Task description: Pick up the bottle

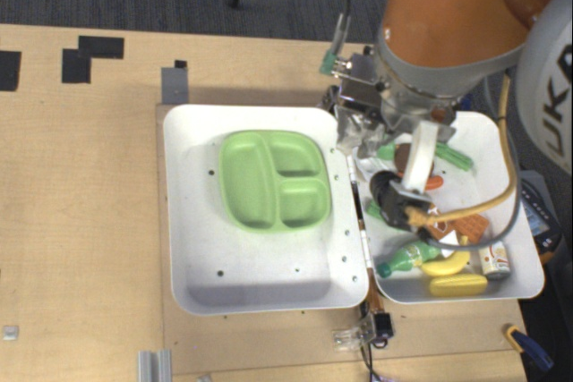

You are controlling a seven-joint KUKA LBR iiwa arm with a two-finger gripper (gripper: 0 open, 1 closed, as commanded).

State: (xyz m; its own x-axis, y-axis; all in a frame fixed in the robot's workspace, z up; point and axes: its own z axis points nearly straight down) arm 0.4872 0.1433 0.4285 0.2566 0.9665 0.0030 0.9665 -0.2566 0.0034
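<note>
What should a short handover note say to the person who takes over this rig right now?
Gripper: low over the back left corner of the right bin, near the wall shared with the left bin. Open or shut cannot be told.
Bottle: green, lying on its side at the front left of the right bin, touching the yellow banana, well apart from the gripper.
Left bin: holds a green divided tray.
Done: nothing yet; the bottle is not picked up.
Left: bring the gripper over the bottle, grasp it, lift it.
</note>
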